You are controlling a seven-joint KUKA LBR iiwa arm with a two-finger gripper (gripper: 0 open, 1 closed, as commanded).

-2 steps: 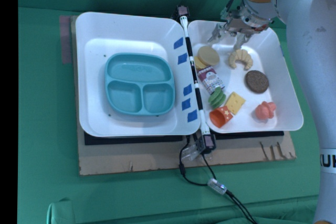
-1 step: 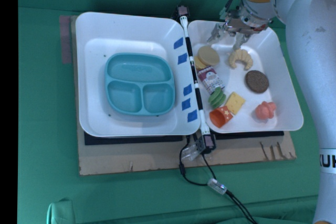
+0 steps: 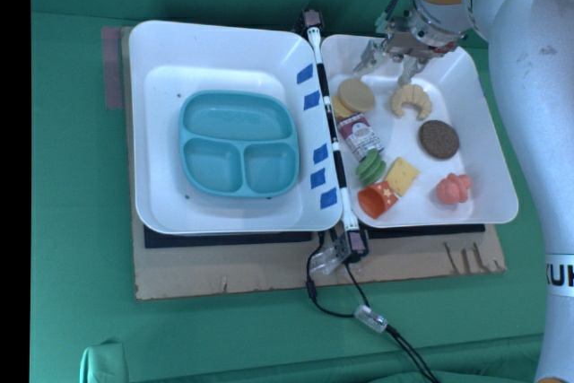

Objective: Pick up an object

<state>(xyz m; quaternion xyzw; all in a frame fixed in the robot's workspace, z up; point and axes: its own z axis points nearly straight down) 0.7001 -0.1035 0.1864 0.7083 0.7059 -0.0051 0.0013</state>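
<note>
The gripper [image 3: 392,61] hangs over the far part of the right bin [image 3: 489,112], fingers spread wide, holding nothing; the croissant [image 3: 412,100] lies just below it.

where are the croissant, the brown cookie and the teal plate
croissant [image 3: 412,100], camera view, middle of its curved body
cookie [image 3: 439,139], camera view, centre of its dark top
plate [image 3: 239,111], camera view, floor of its large upper compartment
</note>
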